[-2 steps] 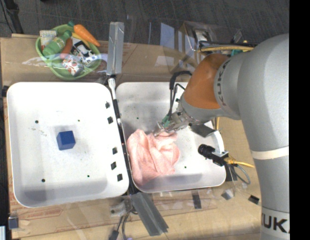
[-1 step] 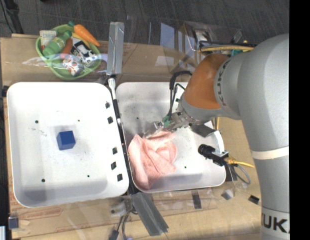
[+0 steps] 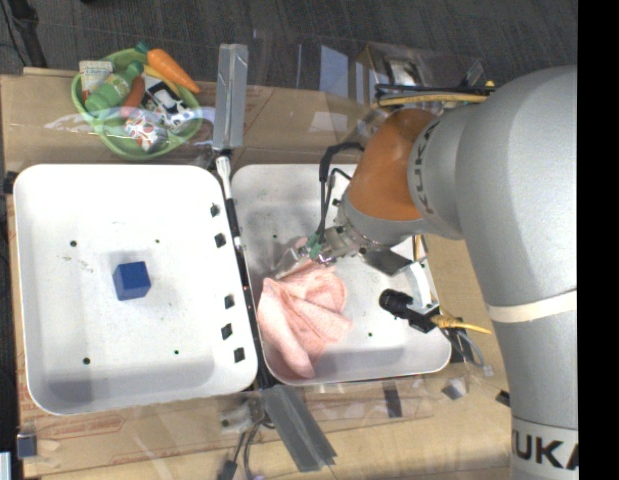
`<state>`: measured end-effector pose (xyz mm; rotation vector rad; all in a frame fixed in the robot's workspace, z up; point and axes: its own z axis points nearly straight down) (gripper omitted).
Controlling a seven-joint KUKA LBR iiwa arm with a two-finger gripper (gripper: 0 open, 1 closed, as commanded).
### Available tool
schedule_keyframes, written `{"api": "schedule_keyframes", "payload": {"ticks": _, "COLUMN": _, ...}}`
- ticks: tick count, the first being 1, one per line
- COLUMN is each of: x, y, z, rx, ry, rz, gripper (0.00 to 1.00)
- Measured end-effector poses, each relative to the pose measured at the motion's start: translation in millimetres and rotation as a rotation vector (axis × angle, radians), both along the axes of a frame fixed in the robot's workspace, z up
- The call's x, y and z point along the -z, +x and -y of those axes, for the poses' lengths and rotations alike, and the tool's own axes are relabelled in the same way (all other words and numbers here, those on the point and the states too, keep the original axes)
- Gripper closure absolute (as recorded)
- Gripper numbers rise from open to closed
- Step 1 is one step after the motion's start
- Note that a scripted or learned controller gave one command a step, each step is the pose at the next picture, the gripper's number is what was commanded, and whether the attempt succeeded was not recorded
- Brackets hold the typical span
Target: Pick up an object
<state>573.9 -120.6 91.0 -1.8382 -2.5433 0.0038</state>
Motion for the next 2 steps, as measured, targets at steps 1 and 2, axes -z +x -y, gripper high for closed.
{"api": "schedule_keyframes", "payload": {"ticks": 1, "x": -8.5, "y": -0.2, "z": 0.1, "rx": -0.003, "ry": 0.000, "rz": -0.004, "gripper": 1.00}}
{"api": "schedule_keyframes", "payload": {"ticks": 2, "x": -100.2, "y": 18.0, "z": -82.1, "rx": 0.139, "ry": -0.001, "rz": 0.002, "gripper": 1.00}}
